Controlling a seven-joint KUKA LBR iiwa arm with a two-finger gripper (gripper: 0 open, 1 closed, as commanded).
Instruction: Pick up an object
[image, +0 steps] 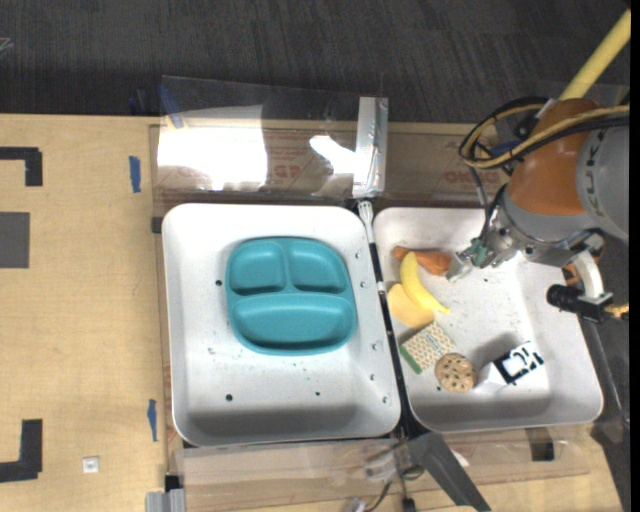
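Right now, on my overhead feed, I see two white bins side by side on the bench. The left bin carries a teal divided plate lying flat near its middle, three compartments facing up.

The right bin has the small things, all gathered toward its left half. A banana lies slantwise near the left wall, with an orange carrot-like piece just above it, the two touching or nearly so. A pale yellow lump sits against the banana's lower side. Below that lies a patterned wafer-like square, tilted, and just beside its lower corner a round speckled cookie. A small black-and-white object lies apart from these, toward the bin's lower right; I cannot tell what it is.

My arm reaches in from the right, its orange band above the top right corner of that bin. The gripper hangs low over the bin's upper left part, its tip just beside the right end of the carrot piece and near the banana's top end. Whether the jaws are wide or narrow I cannot tell from this angle, and I see nothing between them.
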